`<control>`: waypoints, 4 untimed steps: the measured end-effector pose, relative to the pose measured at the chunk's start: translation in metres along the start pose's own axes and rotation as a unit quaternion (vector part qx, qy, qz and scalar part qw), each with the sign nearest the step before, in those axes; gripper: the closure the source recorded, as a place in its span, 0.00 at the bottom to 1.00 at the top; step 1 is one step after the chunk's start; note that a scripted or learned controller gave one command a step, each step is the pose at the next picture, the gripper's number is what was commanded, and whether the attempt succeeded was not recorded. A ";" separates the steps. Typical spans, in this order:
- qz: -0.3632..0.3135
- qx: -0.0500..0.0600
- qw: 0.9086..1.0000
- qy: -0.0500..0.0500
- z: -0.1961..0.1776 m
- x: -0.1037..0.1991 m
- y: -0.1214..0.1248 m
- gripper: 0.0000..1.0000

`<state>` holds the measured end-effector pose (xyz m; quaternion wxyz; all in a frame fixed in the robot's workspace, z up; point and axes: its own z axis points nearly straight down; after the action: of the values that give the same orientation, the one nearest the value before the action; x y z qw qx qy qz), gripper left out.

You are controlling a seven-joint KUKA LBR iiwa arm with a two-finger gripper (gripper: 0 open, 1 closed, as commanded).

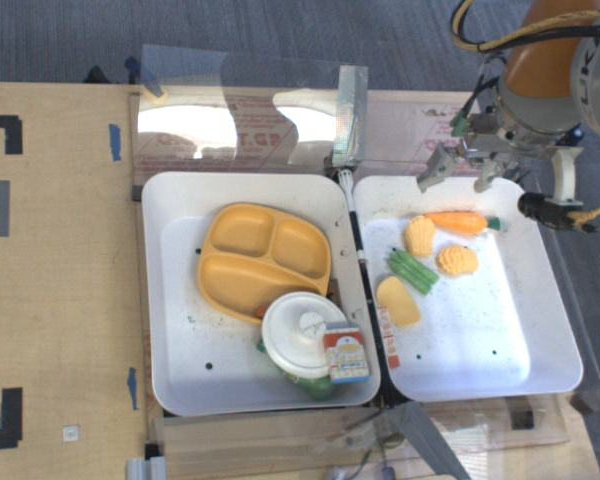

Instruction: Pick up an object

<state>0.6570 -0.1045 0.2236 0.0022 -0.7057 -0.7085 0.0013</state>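
My right bin [550,298] lies below me. My gripper [464,171] hangs over its far rim, jaws released, holding nothing. Step: approach. Nearest target, the toy carrot [457,222], sits just beneath; next I judge a descent and closure on it necessary.

1. Toy foods [430,253] are crowding the right bin's [550,368] upper left.
2. Its lower right floor is lying open.
3. A plate [265,258], bowl [300,333] and carton [347,356] are filling the left bin [165,298].
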 end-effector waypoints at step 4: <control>-0.009 -0.003 1.000 -0.002 -0.032 -0.067 -0.011 0.00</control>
<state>0.6464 -0.1721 0.2556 -0.0010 -0.6994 -0.7147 0.0003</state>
